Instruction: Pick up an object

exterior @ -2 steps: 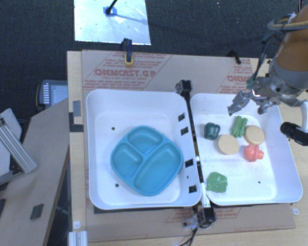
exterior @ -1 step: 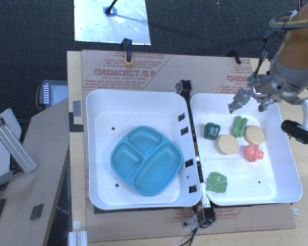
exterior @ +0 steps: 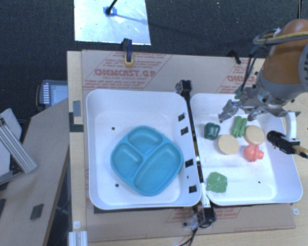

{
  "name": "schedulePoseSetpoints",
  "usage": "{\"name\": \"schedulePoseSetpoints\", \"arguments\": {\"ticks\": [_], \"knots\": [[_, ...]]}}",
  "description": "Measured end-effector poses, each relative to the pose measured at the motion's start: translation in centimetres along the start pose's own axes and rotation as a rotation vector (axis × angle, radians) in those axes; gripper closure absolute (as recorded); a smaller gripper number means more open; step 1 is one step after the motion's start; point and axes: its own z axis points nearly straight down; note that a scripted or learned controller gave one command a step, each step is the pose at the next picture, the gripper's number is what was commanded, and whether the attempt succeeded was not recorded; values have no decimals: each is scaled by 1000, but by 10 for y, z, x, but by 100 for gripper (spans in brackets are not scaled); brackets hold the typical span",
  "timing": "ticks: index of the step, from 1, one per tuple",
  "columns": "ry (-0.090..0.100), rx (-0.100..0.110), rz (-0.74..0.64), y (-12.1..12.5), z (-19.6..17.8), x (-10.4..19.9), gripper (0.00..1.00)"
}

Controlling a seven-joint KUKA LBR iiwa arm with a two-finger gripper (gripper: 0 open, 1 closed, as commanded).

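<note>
In the camera view, two white bins sat side by side on a brown surface (exterior: 77,188). The left bin (exterior: 100,106) held a blue plate (exterior: 146,160) with three parts in it. The plate lay flat near the middle of that bin, a bit toward the front.

The right bin (exterior: 282,188) held six small toys. A dark green toy (exterior: 211,131) lay near the left wall of that bin. Just beside it, on its right, lay a long green toy (exterior: 239,126). A round yellow toy (exterior: 228,144) lay in front of those two, touching the long green one. A second round toy (exterior: 254,135), pale tan, lay on the other side of the long green toy. A red toy (exterior: 252,152) lay just in front of the tan one, touching it. A light green toy (exterior: 216,182) lay by itself near the front left corner, well apart from the others.

The arm came in from the right, over the back of the right bin. The gripper (exterior: 242,113) hung just behind the long green toy. Its fingers (exterior: 227,110) looked spread apart, one toward the left and one toward the right. All six toys lay on the floor of the bin.

A black clip (exterior: 184,87) sat at the back where the two bins met. Under the bins lay a board (exterior: 143,70) with red letters on it.
</note>
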Motion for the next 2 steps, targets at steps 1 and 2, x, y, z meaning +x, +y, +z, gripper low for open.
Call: {"name": "schedulePoseSetpoints", "arguments": {"ticks": [1, 2], "knots": [[0, 1, 0, -8, 56, 5, 0], [0, 3, 1, -4, 112, -3, 0]]}}
